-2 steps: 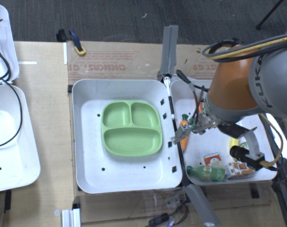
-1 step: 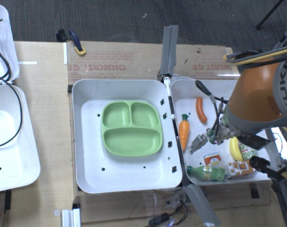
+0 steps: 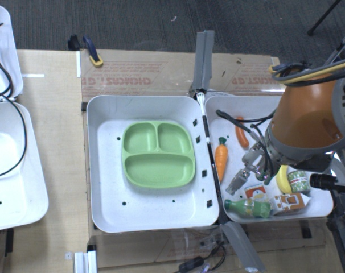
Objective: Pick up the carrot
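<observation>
The step in hand looks like the approach: the small orange carrot with a green leafy top (image 3: pixel 221 157) lies untouched in the right-hand shallow white bin (image 3: pixel 258 100), tight against that bin's left wall, its green end pointing to the far side and its tip toward the near side. The two-finger metal tool (image 3: pixel 247 169) hangs just to the right of the carrot, a little nearer the bin's front, below the grey and orange arm (image 3: pixel 306 121). Its fingers (image 3: pixel 238 181) appear spread apart with nothing between them, though the slanted view and cables blur the detail, so I read it as open rather than being sure. Also in this bin, to the right of the carrot, lie a slim red-orange sausage-like piece (image 3: pixel 241 135), a green bottle lying on its side (image 3: pixel 249 208), a yellow banana-like piece (image 3: pixel 282 179) and a small printed carton (image 3: pixel 288 201). In my judgement, the next move calls for shifting the tool left toward the bin wall until it straddles the carrot's body, lowering, and closing across its narrow width; the wall leaves little room for the left finger.
</observation>
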`<state>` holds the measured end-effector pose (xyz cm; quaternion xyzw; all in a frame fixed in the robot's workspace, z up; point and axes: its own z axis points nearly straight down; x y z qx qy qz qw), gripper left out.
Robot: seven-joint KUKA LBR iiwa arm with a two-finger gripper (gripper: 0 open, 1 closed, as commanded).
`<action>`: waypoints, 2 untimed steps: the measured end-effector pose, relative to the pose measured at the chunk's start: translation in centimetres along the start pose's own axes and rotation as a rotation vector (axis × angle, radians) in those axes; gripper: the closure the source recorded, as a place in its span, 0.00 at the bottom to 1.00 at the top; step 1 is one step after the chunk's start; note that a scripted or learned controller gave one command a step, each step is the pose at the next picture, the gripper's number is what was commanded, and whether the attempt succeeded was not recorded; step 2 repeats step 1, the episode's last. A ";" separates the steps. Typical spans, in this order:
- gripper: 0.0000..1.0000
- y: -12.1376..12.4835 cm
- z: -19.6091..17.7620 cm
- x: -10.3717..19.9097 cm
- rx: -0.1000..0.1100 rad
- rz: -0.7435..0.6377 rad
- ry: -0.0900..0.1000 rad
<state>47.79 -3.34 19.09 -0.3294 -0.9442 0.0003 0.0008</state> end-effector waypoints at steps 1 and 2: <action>0.00 10.1 0.0 -1.7 -0.001 -0.121 -0.002; 0.00 10.1 0.0 -1.7 -0.001 -0.121 -0.002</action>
